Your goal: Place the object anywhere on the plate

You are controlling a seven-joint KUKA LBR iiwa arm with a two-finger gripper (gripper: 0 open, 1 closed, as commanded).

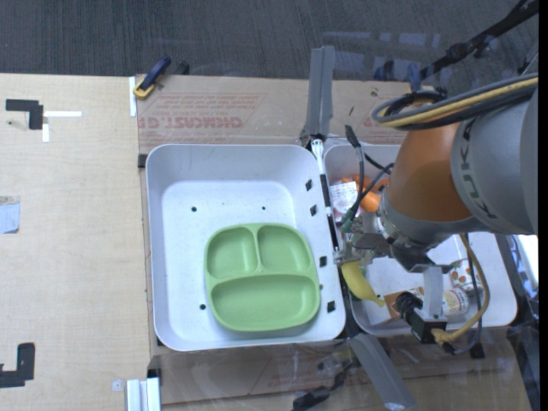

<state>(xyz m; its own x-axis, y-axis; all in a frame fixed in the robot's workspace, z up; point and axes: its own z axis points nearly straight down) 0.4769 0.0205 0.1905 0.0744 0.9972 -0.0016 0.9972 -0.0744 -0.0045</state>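
Banana (360, 282) tilted, long axis down-right; right bin (377, 319)

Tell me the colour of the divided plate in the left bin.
Light green, seen plainly in the camera view: the plate has three compartments.

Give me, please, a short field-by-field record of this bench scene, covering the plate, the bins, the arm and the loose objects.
plate: green plate with three compartments, lying flat in the left bin, nothing on it
right bin: right bin holds a banana near its left wall, plus several small packaged items
arm: arm reaches over the right bin, covering much of it
gripper: gripper low over the right bin's left side, just above the banana; grasp cannot be told
task state: no object on the plate yet
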